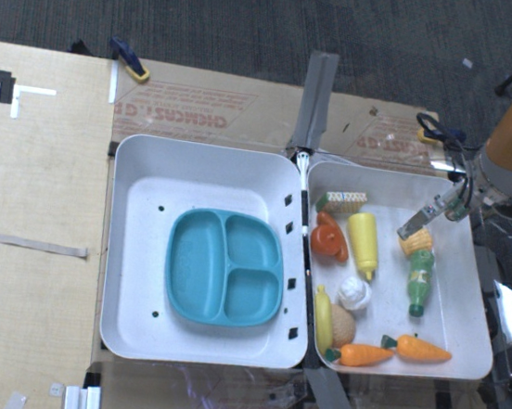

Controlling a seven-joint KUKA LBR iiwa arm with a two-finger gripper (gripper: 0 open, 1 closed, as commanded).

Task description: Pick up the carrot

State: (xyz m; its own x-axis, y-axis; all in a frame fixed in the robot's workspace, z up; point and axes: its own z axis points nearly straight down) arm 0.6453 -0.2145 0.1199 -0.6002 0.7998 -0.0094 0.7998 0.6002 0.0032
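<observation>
Right now my gripper (418,230) hangs over the right bin's (480,275) far side; I cannot tell its fingers' state. Both carrots (423,350) lie near, untouched.

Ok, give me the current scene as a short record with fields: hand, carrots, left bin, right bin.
hand: over the right bin's upper right part, above the green bottle, nothing seen held
carrots: two, carrot A and carrot B, lying along the right bin's near edge, apart from the hand
left bin: holds a blue divided tray
right bin: also holds a yellow bottle, banana, red item
</observation>
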